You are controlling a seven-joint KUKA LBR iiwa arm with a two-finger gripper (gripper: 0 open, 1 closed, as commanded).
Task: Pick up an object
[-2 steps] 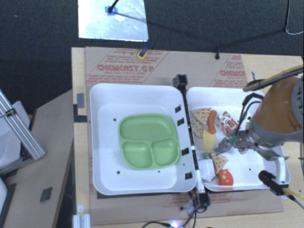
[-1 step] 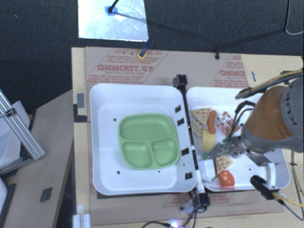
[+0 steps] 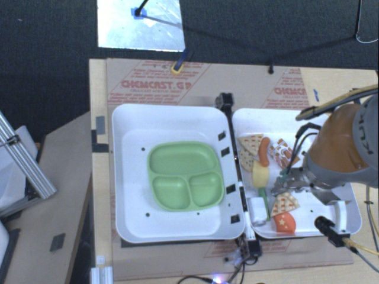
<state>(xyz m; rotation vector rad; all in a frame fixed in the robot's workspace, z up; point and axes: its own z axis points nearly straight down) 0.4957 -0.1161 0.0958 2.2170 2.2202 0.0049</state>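
The right bin holds several toy foods. A pizza slice and a sausage lie at its far left, with a red-and-white packet beside them. A yellow fruit sits below those. Toward the near edge are a green stick, a white block, a checked cracker piece and a red fruit. My gripper reaches in from the right and hangs low over the bin's middle, just right of the yellow fruit and above the cracker piece. I see nothing held in it.
The left bin holds a green divided plate. A black divider with clips runs between the bins. The arm's orange band covers the right bin's right part. A shiny sheet lies beyond the bench.
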